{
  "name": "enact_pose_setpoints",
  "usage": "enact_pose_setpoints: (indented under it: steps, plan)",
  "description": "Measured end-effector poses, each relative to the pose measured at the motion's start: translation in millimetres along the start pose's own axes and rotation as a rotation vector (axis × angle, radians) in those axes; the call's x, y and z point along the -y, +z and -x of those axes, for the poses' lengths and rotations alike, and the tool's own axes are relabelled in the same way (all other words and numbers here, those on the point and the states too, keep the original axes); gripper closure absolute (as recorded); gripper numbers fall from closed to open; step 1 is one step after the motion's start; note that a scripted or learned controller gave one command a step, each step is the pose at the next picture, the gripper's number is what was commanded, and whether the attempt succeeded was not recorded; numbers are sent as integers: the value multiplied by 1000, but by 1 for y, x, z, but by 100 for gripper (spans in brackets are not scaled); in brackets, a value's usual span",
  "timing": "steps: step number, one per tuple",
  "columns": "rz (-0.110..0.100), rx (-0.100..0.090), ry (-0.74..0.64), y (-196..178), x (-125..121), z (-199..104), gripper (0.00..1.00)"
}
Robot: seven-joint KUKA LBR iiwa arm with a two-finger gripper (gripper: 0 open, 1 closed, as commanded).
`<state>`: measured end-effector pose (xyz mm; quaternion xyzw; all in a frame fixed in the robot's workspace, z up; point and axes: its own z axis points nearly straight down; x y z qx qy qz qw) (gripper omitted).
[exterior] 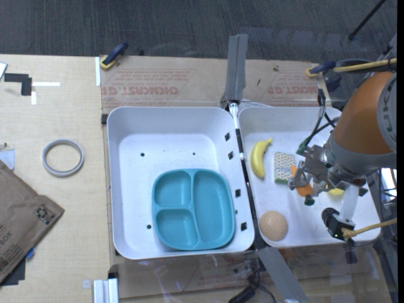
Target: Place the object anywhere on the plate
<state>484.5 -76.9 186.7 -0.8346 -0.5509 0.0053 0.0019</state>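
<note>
Right bin (252, 122), near centre: gripper (305, 177) low over a small orange object (305, 187), touching or just above it; contact hidden by the wrist. Spread or pressed together: cannot tell. No proof of a hold.

Orange object taken as the task's thing, a judgement from position only. Not on the plate. Patterned card (284, 167) just beside it at 9 o'clock, banana (259, 158) beyond that, tan ball (273, 225) at 7 o'clock.

Plate (192, 208): teal, three compartments, in the left bin (126, 169) toward 5 o'clock of that bin, well apart from the gripper at roughly 9 o'clock.

Risks, as judged:
- Empty lift, from a small, low target and a poor bite.
- Card caught or dragged along, from crowding.
- Banana nudged on the way out toward 9 o'clock.
- Drop at the divider between bins if carried too low or held weakly.
- Release short of the plate rim, onto bare bin floor.
</note>
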Motion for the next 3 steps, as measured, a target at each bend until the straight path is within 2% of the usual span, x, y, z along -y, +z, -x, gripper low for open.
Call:
enact_pose_setpoints:
  steps: [1,2,3]
  plan:
    - [3,-1,31,-37,39,-76,100]
    - [4,1,65,-47,71,-158,100]
    - [4,2,66,-47,71,-158,0]
